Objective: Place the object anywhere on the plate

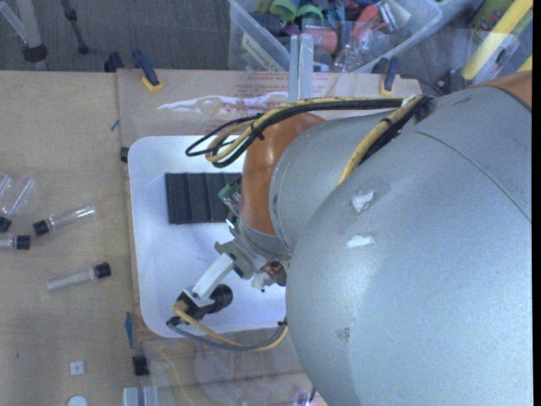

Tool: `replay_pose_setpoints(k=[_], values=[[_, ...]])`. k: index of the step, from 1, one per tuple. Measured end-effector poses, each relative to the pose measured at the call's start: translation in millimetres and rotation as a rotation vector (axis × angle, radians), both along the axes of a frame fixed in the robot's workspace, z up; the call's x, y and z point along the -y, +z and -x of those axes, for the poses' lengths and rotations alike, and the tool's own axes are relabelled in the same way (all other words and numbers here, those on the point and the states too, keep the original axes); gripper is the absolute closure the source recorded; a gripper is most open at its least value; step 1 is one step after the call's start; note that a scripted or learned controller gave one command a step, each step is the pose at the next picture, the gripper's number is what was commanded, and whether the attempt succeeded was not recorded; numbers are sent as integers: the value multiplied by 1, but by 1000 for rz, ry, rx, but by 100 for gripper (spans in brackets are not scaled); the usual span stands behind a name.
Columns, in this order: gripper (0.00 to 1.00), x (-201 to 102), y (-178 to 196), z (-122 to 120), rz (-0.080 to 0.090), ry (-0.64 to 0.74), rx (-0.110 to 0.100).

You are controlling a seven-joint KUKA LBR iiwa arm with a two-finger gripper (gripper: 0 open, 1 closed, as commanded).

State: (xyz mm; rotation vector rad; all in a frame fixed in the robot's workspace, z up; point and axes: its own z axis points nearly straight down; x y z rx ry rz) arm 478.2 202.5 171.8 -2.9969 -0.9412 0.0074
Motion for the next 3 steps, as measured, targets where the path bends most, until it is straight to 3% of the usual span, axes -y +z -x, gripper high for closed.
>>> replay_pose_setpoints(k=[1, 2, 3], values=[[100, -22, -81, -3, -6, -266, 10], [100, -22, -81, -3, -5, 139, 8], [100, -22, -53, 0, -3, 569, -2]])
